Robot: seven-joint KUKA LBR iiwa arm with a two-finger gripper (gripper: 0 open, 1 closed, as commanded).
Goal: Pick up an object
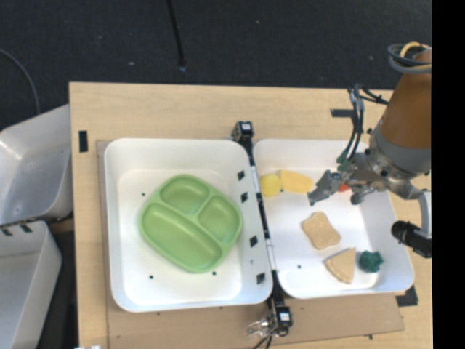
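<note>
**Toast slices and other food items lie in the right bin under the arm**

Toast slice (320, 231) lies flat near the middle of the right bin (290, 282), with nothing touching it. A second, wedge-shaped piece of bread (341, 265) sits nearer the front edge of that bin, and a small dark green object (371, 261) lies just beside it on its right. Toward the back left of the same bin, a round yellow item (271, 185) rests close to the divider between the bins, touching or nearly touching a paler yellow piece (296, 181).

The end effector (325, 186) hangs above the right bin, just right of the paler yellow piece and behind the toast slice. Its tip shows a bit of orange-red; whether it is parted or closed, and whether it grips anything, I cannot tell from this angle. The grey arm with its orange band (407, 118) reaches in from the right.

The left bin (116, 267) holds a green divided plate (190, 222), lying flat near its middle. Both bins rest side by side on the light wooden surface (87, 107).
</note>
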